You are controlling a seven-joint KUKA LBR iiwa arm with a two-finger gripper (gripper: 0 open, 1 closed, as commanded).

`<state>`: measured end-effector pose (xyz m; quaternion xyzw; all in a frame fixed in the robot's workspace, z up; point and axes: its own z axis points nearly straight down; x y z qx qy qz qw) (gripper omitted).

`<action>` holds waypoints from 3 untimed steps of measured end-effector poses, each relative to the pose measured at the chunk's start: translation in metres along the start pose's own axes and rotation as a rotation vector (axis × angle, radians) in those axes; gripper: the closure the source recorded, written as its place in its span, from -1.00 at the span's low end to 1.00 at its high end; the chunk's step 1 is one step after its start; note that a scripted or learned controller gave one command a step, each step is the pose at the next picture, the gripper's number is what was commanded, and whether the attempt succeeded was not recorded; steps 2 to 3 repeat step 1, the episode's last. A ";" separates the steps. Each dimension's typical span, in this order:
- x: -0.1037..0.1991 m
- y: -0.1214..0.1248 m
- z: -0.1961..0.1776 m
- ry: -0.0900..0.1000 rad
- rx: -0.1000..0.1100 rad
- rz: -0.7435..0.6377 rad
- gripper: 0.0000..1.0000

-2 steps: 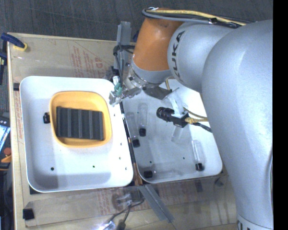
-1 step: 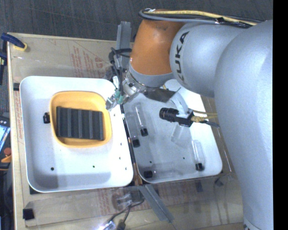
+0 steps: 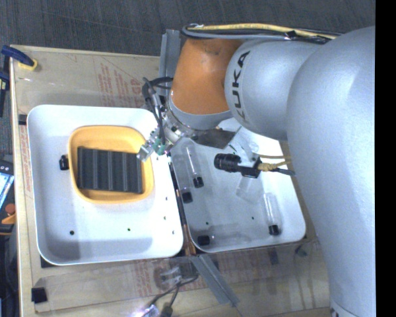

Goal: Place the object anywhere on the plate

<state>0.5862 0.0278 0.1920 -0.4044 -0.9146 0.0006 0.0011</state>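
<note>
While the grey arm [image 3: 297, 98] reaches from 3 o'clock, claw [image 3: 150, 148] over yellow plate's [image 3: 109, 137] 3 o'clock rim in left bin [image 3: 86, 243], claw state unclear, dark ridged object [image 3: 111, 170] lying on plate, clear tubes [image 3: 193, 167] in right bin [image 3: 287, 233].

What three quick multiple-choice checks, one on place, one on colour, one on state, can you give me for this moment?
1. Where does the yellow plate sit?
A. in the left bin
B. in the right bin
C. on the bare bench

2. What colour is the ribbed block on the plate?
A. red
B. dark grey
C. white

3. Where is the pincer now?
A. over the right bin's far corner
B. at the plate's right rim
C. outside both bins

Answers: 1 A, the plate lies inside the left bin. 2 B, the block is dark against the yellow. 3 B, its tip sits by the plate's right edge.
</note>
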 end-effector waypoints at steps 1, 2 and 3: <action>0.000 0.000 0.000 0.000 0.000 0.000 -1.00; 0.000 0.000 0.000 0.000 0.000 0.000 -1.00; 0.000 0.000 0.000 0.000 0.000 0.000 -1.00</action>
